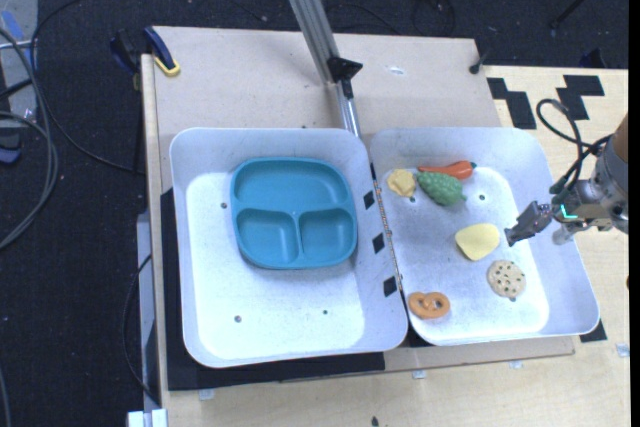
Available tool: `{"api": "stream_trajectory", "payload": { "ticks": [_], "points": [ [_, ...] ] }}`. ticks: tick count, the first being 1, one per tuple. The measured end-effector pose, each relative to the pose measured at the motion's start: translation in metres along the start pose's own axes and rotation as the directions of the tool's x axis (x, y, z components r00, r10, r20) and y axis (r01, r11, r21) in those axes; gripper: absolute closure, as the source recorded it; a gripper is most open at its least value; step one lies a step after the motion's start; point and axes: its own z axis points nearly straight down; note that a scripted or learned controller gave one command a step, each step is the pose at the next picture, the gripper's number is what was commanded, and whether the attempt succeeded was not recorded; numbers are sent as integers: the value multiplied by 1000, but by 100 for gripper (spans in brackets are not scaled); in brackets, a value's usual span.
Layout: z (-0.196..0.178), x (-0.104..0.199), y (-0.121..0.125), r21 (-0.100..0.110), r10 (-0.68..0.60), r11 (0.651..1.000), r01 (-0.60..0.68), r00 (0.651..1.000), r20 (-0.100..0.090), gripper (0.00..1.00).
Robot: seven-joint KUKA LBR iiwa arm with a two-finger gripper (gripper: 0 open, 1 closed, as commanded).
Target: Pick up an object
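At the frame's right edge, the gripper (pixel 528 223) hangs beside a yellow toy (pixel 477 240) in the right bin (pixel 520 150) — apparently lining up a grasp — jaws' state unclear.

Dark speckled floor (pixel 70 245), loose cables (pixel 60 130), apparently wooden bench (pixel 250 80).

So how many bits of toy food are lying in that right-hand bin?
5, none seemingly hidden. A small yellow piece and green vegetable with a red pepper behind sit at the far end, a yellow chip mid-bin, a cookie and pretzel nearest.
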Motion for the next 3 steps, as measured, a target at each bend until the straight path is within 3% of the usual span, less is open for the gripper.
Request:
{"api": "stream_trajectory", "payload": {
  "ticks": [1,3],
  "points": [
    [-1,0,0,-1,0,1000,0,1000,0,0],
    [109,-16,-6,3,3,1000,-3,1000,-1,0]
  ]
}}
